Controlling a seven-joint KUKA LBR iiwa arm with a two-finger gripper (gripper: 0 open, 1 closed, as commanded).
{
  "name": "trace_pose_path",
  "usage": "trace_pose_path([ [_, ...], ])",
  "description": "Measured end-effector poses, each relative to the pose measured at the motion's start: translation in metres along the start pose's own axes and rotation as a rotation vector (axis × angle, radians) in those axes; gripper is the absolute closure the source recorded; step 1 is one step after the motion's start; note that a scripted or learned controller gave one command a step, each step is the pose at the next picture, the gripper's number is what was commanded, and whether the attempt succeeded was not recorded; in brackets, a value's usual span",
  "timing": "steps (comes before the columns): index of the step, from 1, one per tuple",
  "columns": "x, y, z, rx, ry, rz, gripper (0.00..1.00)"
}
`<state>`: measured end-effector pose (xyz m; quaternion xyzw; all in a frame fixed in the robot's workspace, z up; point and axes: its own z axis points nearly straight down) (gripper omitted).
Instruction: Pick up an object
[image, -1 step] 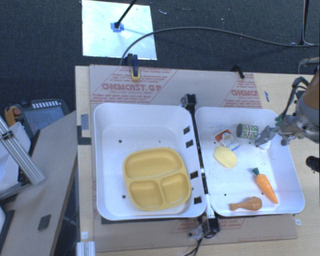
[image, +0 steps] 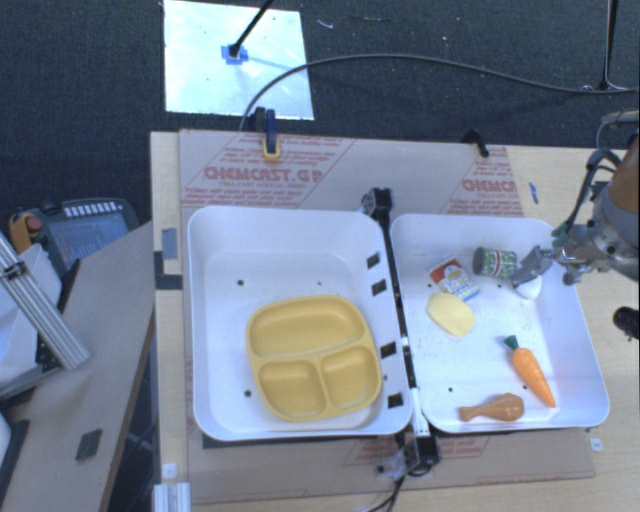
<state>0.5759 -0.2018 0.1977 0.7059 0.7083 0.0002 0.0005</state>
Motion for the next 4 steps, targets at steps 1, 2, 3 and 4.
trace_pose_path([
  [1,-0.004,0.005,0.06,0.002,0.0,0.002,0.0],
  [2,-0.003,0.005,0.112,0.002,0.0,0.002,0.0],
  [3,-0.004,0.007,0.098,-0.004,-0.002,0.002,1.0],
  [4,-0.002,0.009,0.055,-0.003,-0.001,0.0,1.0],
])
